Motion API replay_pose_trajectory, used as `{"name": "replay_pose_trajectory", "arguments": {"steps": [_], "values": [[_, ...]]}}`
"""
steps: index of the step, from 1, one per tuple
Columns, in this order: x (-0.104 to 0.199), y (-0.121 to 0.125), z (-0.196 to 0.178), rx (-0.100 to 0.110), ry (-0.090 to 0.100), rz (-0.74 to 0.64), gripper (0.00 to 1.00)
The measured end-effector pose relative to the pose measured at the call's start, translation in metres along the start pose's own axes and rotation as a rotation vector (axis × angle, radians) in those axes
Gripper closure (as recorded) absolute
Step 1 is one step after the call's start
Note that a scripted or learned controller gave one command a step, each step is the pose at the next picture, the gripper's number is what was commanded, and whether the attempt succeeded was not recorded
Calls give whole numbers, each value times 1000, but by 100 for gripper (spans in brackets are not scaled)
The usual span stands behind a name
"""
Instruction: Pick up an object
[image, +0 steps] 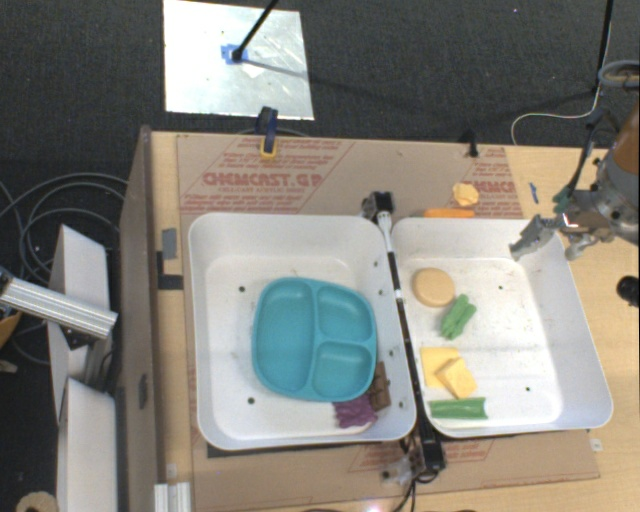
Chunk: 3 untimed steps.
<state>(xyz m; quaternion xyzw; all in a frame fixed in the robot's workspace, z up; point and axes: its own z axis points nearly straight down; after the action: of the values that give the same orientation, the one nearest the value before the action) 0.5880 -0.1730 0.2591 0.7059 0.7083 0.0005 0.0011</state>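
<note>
Your tool (548, 238) hovers with spread fingers, pinching nothing, over the right bin's (585, 350) far corner. Nothing is picked yet; the nearest object, the round cookie (434, 287), lies in that bin.

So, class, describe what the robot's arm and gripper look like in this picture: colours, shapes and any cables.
At the view's right edge, the arm shows a tan-orange patch above a grey metal wrist. The gripper is pale grey metal, with a slim pale part reaching left over the right bin. A thin pale cable loops behind it.
</note>
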Motion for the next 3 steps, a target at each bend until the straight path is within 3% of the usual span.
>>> {"name": "replay_pose_trajectory", "arguments": {"steps": [1, 2, 3], "values": [[56, -10, 93, 10, 5, -6, 0], [68, -24, 161, 8, 3, 2, 0], [71, -37, 175, 4, 2, 3, 0]]}}
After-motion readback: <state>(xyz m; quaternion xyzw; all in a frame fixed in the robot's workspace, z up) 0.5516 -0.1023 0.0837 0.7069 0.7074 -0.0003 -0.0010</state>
